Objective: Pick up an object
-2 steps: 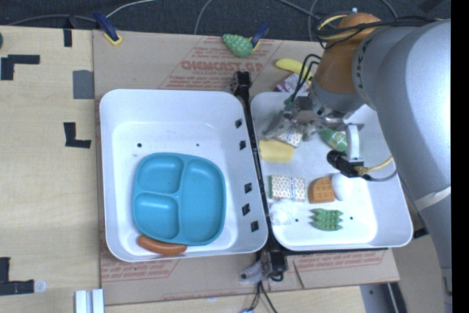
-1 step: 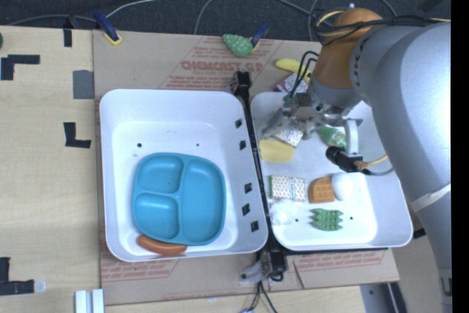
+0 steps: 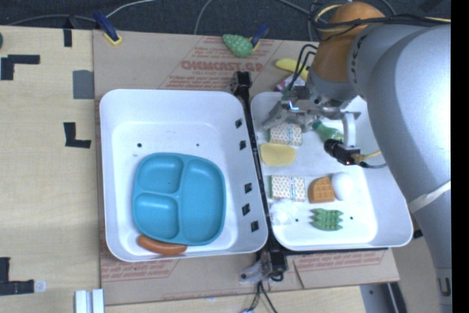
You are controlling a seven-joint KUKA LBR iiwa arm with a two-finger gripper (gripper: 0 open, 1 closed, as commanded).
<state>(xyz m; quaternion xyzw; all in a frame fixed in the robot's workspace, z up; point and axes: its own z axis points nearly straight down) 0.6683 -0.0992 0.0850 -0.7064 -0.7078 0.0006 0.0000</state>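
**Arm low over the right bin's far end**

The grey arm (image 3: 410, 99) filled the foreground at right. The left bin (image 3: 117, 113) held a blue divided plate (image 3: 178, 198) and an orange sausage (image 3: 161, 246) at its near rim. The right bin (image 3: 388, 227) held two patterned packets (image 3: 286, 134) (image 3: 289, 188), a yellow piece (image 3: 278, 154), a waffle (image 3: 321, 190), a white egg (image 3: 342, 185) and a green toy (image 3: 327, 219). The gripper (image 3: 299, 108) hung just above the farther packet; whether its jaws were apart could not be told. A green object (image 3: 238, 45) lay on cardboard beyond.

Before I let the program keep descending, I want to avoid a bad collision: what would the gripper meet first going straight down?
Probably the checkered packet lying right under the gripper in the right bin. The pale yellow piece lies just beyond it. Depth is hard to judge from this slant.
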